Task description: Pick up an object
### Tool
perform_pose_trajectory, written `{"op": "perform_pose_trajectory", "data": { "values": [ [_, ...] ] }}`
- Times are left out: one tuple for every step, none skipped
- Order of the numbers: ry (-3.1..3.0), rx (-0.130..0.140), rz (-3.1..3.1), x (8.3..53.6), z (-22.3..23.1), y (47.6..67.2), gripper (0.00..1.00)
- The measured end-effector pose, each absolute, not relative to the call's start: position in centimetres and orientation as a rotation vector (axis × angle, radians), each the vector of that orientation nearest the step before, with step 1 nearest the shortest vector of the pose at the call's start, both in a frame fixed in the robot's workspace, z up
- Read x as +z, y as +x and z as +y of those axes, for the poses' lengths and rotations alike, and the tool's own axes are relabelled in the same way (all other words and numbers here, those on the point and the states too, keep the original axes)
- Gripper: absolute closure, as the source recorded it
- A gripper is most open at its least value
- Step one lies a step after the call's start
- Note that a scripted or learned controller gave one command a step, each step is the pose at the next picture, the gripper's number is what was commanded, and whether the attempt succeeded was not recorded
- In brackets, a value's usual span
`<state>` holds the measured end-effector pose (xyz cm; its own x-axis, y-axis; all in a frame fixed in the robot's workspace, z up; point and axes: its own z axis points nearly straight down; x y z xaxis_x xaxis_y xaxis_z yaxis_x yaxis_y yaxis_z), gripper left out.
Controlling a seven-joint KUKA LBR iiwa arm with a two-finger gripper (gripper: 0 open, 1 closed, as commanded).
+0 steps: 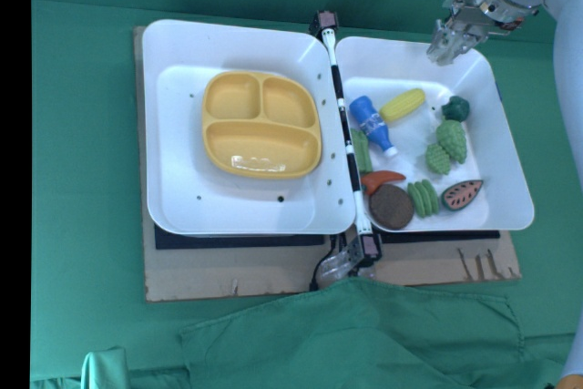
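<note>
We found the gripper [446,53] hanging over the far right corner of the right bin [510,196], above the rim and well apart from every toy food piece; its fingertips looked drawn close with nothing between them, though we could not tell for certain how the jaws stood at this size. The things to pick all lay in that bin: a blue bottle [372,124] near the left wall, a corn cob [403,105] just beside it, a small dark broccoli [455,108] toward the far right, two green bumpy pieces [446,147] below it, a watermelon slice [462,194] near the near right corner, pea pods [423,198], a brown round piece [392,207] and an orange-red piece [381,179] at the near left. The left bin [173,187] held a yellow divided plate [262,124]. We judged that no grasp had begun. To do the step well, we would choose a piece lying apart, such as the corn cob or the watermelon slice, spread the fingers before descending, align them across its narrow width, and come straight down. The crowded near-left cluster seemed riskier, since fingers could nudge neighbours.
</note>
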<state>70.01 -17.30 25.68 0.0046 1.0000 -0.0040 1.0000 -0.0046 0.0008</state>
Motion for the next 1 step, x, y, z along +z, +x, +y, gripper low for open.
{"op": "perform_pose_trajectory", "data": {
  "values": [
    [2.217, 0.006, 2.214, 27.51, -15.17, 70.13, 1.00]
  ]
}}
